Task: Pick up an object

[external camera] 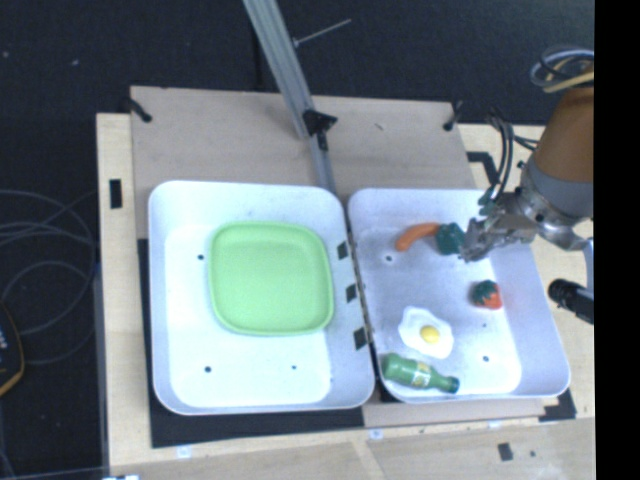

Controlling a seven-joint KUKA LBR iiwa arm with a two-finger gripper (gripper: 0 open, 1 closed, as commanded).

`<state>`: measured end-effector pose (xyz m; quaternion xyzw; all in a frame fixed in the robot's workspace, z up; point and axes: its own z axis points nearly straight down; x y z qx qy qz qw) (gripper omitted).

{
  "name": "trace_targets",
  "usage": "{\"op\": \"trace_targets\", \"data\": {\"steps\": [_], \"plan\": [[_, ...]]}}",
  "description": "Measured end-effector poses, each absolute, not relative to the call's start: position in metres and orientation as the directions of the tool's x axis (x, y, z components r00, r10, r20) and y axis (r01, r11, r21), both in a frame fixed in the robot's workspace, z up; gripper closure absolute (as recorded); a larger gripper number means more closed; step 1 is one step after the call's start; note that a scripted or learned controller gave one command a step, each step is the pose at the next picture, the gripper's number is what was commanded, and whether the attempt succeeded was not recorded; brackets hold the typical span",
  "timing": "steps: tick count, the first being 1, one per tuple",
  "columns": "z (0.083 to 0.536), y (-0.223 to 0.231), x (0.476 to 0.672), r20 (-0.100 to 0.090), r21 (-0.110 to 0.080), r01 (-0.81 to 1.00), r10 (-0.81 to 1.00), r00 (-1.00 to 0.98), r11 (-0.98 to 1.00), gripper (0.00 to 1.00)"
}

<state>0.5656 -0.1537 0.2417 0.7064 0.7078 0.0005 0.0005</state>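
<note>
Near right bin's (535, 313) far edge, end effector (476, 240)

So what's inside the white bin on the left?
The left bin holds a light green square plate lying flat. The plate covers the bin floor beneath it, so anything under it can't be seen.

**Even overhead light, soft picture**

Bright, even light is falling from above on the two white bins (180, 298), which are glowing almost blown out. Shadows are staying faint and short, tucked under the rims. The dark floor around the bench (400, 138) is swallowing detail. The whole frame is looking slightly soft and grainy, with small objects blurring at their edges.
</note>
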Motion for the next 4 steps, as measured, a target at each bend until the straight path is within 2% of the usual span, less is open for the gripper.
{"op": "trace_targets", "data": {"steps": [2, 4], "plan": [[0.239, -0.055, 0.555, 0.001, 0.001, 1.0, 1.0, -0.003, 0.003, 1.0], [0.233, 0.043, 0.521, 0.001, 0.0, 1.0, 1.0, -0.003, 0.003, 1.0]]}}
